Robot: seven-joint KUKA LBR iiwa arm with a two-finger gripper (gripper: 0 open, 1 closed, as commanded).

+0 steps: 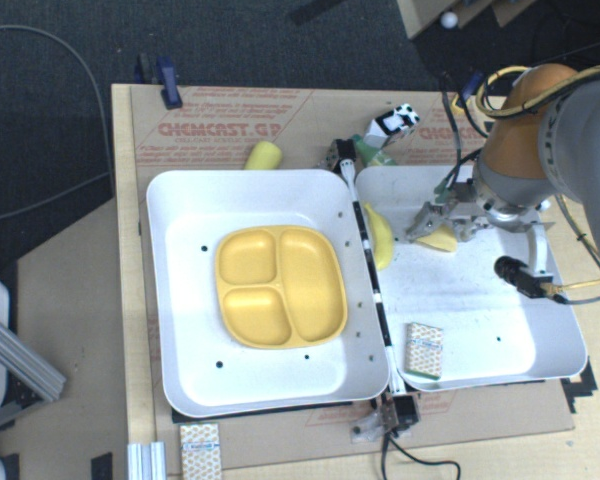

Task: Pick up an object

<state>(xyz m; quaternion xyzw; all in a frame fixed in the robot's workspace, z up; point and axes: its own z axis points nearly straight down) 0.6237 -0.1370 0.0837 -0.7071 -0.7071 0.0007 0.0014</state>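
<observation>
Reaching in from the right, orange-banded arm [525, 133] bent down over the right bin [500, 353], near its far edge. Gripper [442, 226] low, jaws clamped on a pale yellow piece [438, 239]. Yellow divided plate [280, 286] centred in the left bin [185, 368]. Small packet [424, 349] by the right bin's near-left corner.

Printed in red on the brown board [130, 268] under the bins, along the far edge: "CHEMCAST GP", partly readable at left behind the left bin [180, 368]. Repeated in red at far right, near the arm, but too cut off to read. Small packet [424, 349] in right bin: print too small to read.
</observation>
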